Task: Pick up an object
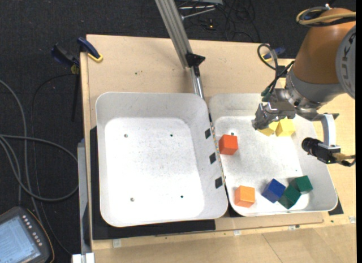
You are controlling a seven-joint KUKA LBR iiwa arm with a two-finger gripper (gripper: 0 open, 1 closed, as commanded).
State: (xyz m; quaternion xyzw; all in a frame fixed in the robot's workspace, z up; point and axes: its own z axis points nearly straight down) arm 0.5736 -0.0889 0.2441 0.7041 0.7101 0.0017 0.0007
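Inside right bin [317, 202]: two orange, two green, one blue block [274, 190].

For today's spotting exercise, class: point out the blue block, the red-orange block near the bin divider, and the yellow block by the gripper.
blue block [274, 190], camera view, on its top face.
red-orange block [228, 143], camera view, middle of its top face.
yellow block [285, 127], camera view, on its visible yellow side.
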